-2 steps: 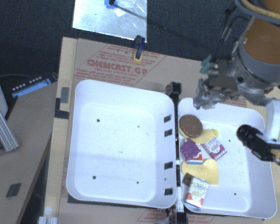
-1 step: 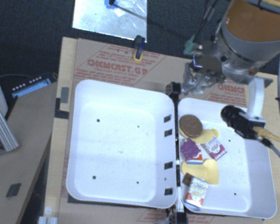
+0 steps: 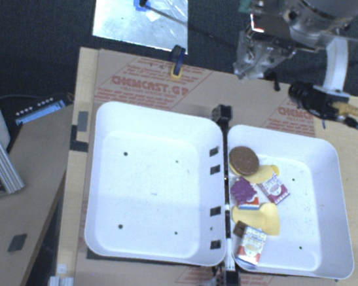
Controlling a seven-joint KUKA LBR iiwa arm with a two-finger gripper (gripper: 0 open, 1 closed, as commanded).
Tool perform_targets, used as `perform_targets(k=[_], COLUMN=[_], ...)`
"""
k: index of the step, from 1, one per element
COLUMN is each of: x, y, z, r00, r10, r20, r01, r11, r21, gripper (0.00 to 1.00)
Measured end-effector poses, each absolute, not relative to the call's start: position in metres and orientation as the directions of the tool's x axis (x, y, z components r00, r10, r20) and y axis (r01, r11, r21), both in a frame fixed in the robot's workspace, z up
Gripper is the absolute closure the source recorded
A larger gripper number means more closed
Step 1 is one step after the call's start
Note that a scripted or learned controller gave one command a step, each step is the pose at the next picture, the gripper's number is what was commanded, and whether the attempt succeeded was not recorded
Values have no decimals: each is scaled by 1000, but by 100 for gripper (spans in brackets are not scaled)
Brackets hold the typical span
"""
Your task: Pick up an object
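The pincer [image 3: 255, 62] was seen at the upper middle of the frame, above the bins' far edge; whether it was open or closed could not be told. The objects, a brown disc [image 3: 244, 160] among them, were clustered at the right bin's [image 3: 330, 193] left side.

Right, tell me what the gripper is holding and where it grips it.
Nothing is held. The gripper hangs above the bench behind the right bin, with no object between its fingers.

The arm's hand [image 3: 253, 63] hangs high at the view's top, pointing down.
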State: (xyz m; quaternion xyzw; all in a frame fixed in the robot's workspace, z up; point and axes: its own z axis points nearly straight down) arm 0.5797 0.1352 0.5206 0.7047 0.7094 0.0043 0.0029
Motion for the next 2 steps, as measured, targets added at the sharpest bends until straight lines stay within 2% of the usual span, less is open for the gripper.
perform_targets(k=[1, 2], x=[562, 660], y=[208, 235], z=[343, 326], r00=[-10, -6], r10=[1000, 1000], r20=[-3, 1], r01=[1000, 1000], r11=[10, 6], r21=[-16, 7], gripper=[100, 100])
